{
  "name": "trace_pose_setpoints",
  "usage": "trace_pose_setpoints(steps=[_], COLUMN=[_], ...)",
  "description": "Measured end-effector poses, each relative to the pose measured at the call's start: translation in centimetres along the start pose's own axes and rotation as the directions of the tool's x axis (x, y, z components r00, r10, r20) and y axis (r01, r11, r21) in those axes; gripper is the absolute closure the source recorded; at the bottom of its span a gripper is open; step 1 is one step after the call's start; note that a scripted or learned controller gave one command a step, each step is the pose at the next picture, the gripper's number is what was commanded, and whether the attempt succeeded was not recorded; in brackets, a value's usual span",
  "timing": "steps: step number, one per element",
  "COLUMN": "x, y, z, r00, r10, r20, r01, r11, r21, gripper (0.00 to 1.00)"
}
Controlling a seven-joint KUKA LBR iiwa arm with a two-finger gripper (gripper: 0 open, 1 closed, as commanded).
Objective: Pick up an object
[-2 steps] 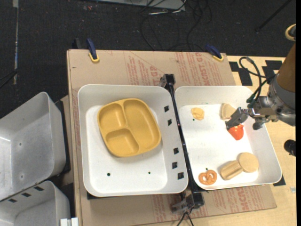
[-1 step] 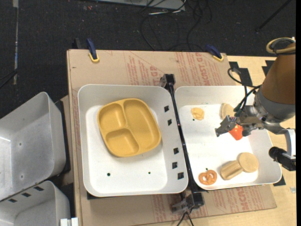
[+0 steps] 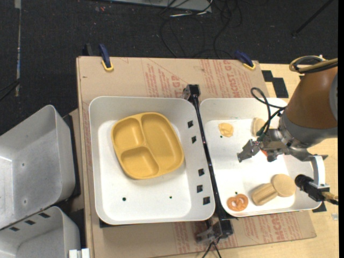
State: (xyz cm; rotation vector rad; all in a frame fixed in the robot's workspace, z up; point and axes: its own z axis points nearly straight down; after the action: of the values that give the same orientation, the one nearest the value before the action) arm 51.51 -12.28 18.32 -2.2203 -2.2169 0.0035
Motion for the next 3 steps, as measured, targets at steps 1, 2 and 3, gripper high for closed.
trace_pose_setpoints(steps=[1,2,3], x=[0.3,0.3,0.4], y=[-0.6,-0.5,-0.8], z=[6.3,4.9,0.6], r00=[1.0,1.0,1.0], r10=[0.001,0.002,-0.004], r20=[-0.001,0.001,0.002], r01=[0.0,-0.002,0.004], r11=[1.0,1.0,1.0], r21=[0.002,-0.005,-0.009], gripper=[0.0,1.0,1.0])
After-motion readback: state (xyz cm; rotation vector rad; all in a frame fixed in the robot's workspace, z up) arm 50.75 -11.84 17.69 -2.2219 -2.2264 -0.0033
